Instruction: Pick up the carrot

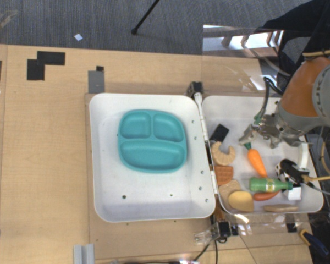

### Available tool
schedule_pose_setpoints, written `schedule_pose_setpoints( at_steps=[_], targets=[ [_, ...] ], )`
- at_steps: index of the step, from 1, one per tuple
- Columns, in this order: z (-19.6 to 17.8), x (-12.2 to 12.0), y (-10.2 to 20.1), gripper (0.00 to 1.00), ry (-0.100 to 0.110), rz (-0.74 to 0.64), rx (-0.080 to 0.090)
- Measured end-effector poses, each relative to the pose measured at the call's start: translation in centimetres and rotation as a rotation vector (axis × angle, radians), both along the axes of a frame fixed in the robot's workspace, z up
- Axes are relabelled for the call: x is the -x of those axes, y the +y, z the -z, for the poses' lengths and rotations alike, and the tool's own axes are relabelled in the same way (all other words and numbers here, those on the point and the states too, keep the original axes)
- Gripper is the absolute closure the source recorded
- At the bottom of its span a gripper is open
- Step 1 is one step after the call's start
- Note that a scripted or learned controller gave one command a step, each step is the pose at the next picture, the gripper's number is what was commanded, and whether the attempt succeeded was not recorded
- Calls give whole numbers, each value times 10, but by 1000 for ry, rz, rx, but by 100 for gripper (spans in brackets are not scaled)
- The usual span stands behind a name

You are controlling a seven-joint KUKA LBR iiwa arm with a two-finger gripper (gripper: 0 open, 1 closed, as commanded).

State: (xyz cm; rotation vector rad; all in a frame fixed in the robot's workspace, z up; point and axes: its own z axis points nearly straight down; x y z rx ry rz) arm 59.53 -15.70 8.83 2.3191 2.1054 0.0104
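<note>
**A:** Where is the carrot?

**B:** The carrot (pixel 257 162) lies flat near the middle of the right bin (pixel 231 106). It is slightly slanted, with one end toward the bin's far edge and the other toward its near edge.

**A:** And the hand?

**B:** The hand (pixel 261 133) hangs over the same bin, just beyond the carrot's far end. The arm (pixel 308 92) comes in across the bin's right edge. I can't tell how far open the hand is, and I can't tell whether it touches the carrot. The carrot rests on the bin floor, not lifted.

**A:** What lies around it?

**B:** Toward the near edge, just past the carrot, there is a green bottle (pixel 268 185) lying on its side, with a red pepper (pixel 267 196) right against it. A yellow lump (pixel 241 200) sits in the near left corner. Along the left edge there is a waffle (pixel 224 175), with a pale biscuit (pixel 224 156) beyond it. A black block (pixel 219 132) lies farther back still.

**A:** Does any of it touch the carrot?

**B:** The bottle is close to its near end. The rest lie apart from it.

**A:** And the other bin?

**B:** The left bin (pixel 154 199) holds a teal plate (pixel 152 141) with three compartments, set toward its far edge. Both bins stand side by side on the counter (pixel 44 164).
</note>
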Motion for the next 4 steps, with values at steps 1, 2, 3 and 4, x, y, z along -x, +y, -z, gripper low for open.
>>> schedule_pose_setpoints(
  at_steps=[1, 2, 3, 4],
  targets=[
    [-12, -4, 4, 100, -9, -7, 0],
    [-12, -4, 4, 0, -8, -6, 0],
    [0, 28, -19, 0, 1, -59, 0],
    [-13, 24, -17, 100, -10, -63, 1]
  ],
)
